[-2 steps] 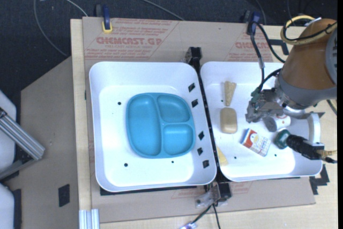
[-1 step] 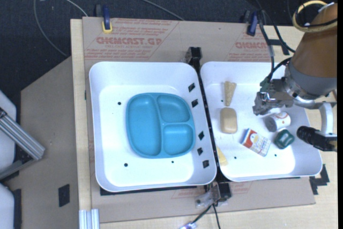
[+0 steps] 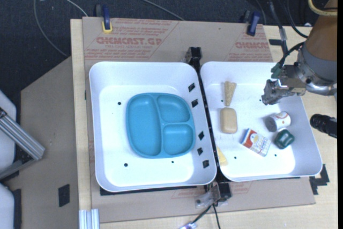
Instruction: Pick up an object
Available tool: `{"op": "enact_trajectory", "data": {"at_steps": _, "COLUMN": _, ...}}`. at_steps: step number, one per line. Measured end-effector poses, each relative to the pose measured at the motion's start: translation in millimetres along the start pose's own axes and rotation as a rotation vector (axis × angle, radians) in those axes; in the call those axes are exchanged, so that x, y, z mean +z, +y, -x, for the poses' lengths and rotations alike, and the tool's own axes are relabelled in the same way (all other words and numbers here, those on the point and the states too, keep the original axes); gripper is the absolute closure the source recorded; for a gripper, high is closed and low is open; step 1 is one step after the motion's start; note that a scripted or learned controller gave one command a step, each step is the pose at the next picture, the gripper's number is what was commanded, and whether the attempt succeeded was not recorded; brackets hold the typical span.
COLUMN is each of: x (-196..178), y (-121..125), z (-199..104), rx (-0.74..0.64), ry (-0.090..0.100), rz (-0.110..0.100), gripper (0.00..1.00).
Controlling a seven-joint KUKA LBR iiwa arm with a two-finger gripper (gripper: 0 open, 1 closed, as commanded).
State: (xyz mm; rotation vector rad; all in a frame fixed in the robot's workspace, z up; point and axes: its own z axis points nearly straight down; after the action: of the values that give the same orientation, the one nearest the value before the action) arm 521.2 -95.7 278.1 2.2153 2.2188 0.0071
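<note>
Two white bins sit side by side on the desk (image 3: 134, 35), which is a brown board with red lettering, held at its far edge by a blue-and-yellow clamp (image 3: 106, 20) and a second blue clamp (image 3: 252, 23). The left bin (image 3: 102, 131) holds a blue divided plate (image 3: 160, 125), lying flat near its middle with three compartments facing up.

The right bin (image 3: 305, 155) carries the small things. A tan cone-shaped piece (image 3: 229, 93) lies near the far side, and just beside it, nearer to me, is a tan oblong block (image 3: 229, 120). A small yellowish scrap (image 3: 221, 156) lies against the bin's left wall. Toward the near right there is a small red and white box (image 3: 254, 142), a white and red ball (image 3: 280, 118) with a grey cap-like piece (image 3: 270, 123) touching it, and a dark green round object (image 3: 284, 139) just beside those.

The arm comes in from the right, and its hand (image 3: 273, 93) hangs over the far right part of that bin, just beyond the ball. Nothing shows between its dark fingers, and I cannot tell whether they are apart or together.
</note>
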Motion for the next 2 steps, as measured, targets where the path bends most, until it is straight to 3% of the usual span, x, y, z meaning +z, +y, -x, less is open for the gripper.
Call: {"op": "enact_trajectory", "data": {"at_steps": 2, "x": 32.2, "y": 43.5, "z": -109.8, "rx": -0.004, "ry": 0.003, "rz": -0.007, "gripper": 1.00}}
